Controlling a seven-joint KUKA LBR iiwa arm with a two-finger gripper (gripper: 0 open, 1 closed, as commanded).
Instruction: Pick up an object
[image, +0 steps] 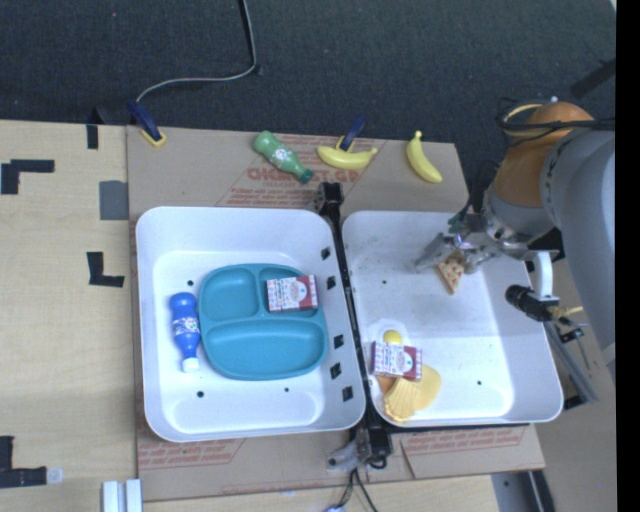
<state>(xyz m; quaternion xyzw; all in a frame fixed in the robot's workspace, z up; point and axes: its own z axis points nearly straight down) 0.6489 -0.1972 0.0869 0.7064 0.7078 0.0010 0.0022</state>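
Observation:
My gripper (452, 258) hangs over the upper part of the right bin (520, 400), reaching in from the right. A small tan waffle-like piece (450, 273) sits between its grey fingers (430, 254), which close on it just above the bin floor. Lower in the same bin lie a small red-and-white carton (396, 359), a yellow chip-like piece (412, 395) and a little yellow item (392, 338).
The left bin (160, 250) holds a teal divided tray (262, 330) with a second carton (291, 293) on it, and a blue bottle (184, 330) beside it. A green bottle (282, 157) and two bananas (345, 156) (423, 160) lie behind the bins.

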